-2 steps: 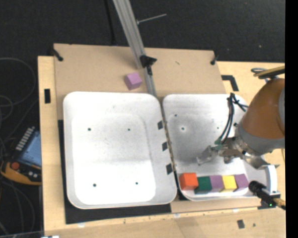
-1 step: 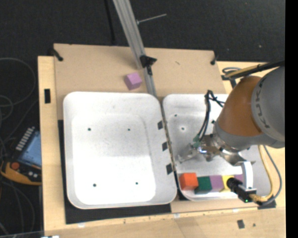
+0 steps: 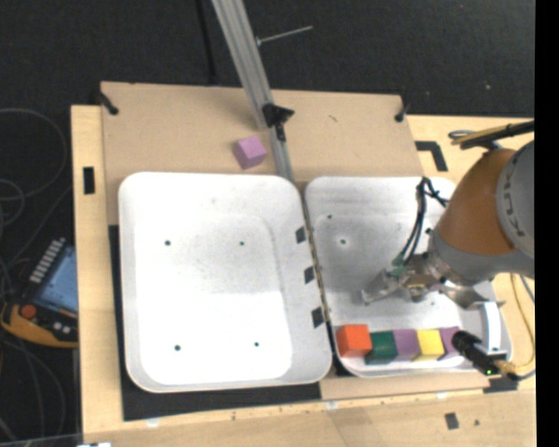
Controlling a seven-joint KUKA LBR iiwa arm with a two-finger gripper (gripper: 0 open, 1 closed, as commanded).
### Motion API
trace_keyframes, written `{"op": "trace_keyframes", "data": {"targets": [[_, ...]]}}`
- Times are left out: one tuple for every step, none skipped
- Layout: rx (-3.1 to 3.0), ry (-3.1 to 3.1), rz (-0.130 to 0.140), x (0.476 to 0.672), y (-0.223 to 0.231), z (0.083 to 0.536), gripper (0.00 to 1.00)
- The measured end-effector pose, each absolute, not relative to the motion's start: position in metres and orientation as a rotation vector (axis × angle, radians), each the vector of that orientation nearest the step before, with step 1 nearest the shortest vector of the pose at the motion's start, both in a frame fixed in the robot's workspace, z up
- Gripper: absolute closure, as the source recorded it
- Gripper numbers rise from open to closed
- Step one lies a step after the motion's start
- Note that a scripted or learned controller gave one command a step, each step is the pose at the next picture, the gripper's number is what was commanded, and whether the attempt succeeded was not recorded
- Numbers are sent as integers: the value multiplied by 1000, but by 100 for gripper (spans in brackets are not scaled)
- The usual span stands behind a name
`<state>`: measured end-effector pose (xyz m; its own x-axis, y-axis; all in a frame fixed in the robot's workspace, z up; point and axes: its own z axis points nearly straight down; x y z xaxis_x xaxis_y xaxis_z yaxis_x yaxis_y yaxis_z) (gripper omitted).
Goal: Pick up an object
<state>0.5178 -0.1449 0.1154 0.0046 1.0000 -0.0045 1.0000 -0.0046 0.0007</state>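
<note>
Camera view | arm point(image 3: 480, 217) bent low over right bin point(image 3: 354, 203) | claw point(image 3: 377, 291) state unclear

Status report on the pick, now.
End effector low over the right bin. Row of blocks along its near wall: orange block, green block, purple, yellow. Stray purple block outside the bins.
</note>
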Motion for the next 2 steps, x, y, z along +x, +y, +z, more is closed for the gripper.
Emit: {"op": "trace_keyframes", "data": {"targets": [[2209, 2230, 10, 493, -34, 200, 0], [2211, 2233, 4, 506, 39, 196, 0]]}}
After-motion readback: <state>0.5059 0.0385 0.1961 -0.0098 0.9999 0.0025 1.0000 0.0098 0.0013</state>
